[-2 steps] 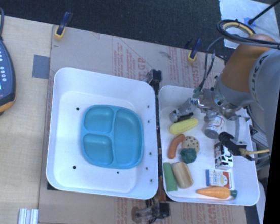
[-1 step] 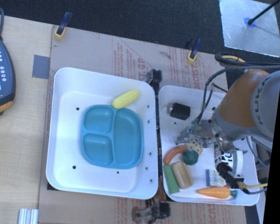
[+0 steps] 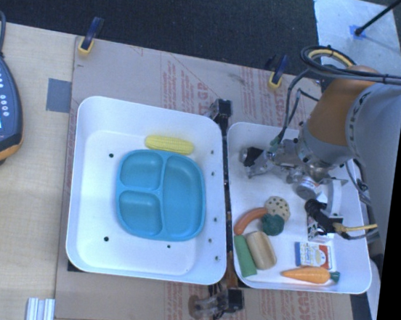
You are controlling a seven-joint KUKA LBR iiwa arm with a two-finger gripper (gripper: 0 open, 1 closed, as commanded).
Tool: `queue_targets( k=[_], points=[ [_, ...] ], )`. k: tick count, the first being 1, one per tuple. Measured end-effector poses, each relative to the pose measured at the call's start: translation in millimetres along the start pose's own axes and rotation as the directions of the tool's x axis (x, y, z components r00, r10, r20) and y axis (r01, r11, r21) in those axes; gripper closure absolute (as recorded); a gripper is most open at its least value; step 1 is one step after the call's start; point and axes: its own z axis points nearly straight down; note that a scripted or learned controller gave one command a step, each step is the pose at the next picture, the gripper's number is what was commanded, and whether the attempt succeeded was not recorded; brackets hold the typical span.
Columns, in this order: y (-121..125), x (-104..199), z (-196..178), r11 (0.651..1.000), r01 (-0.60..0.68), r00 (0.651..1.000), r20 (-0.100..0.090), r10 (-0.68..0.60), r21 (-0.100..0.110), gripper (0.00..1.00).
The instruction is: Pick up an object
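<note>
Two shallow white bins (image 3: pixel 81 176) sit on the tabletop. Near my end effector (image 3: pixel 259 163), an orange plastic carrot (image 3: pixel 308 275) lies lengthwise left-right, green tip rightward. Whether I'm clenched, I cannot tell.

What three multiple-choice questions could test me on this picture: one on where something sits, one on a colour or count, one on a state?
1. Where does the corn cob lie?
A. left bin, beside the plate
B. right bin
C. on the bench

2. What colour is the divided plate?
A. red
B. blue
C. green

3. How does the carrot lie?
A. upright
B. on the plate
C. flat in the right bin

Answers: 1 A, it rests above the plate in the left bin. 2 B, plainly blue. 3 C, lengthwise near the bin's lower edge.
</note>
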Motion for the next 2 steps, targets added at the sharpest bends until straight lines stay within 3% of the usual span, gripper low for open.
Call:
queue_targets(
  k=[1, 2],
  points=[
    [25.2, 19.1, -0.1, 1.0, 0.001, 1.0, 0.0, -0.001, 0.0, 0.0],
    [-46.3, 15.0, 0.7, 1.0, 0.002, 1.0, 0.002, -0.002, 0.003, 0.0]
  ],
)
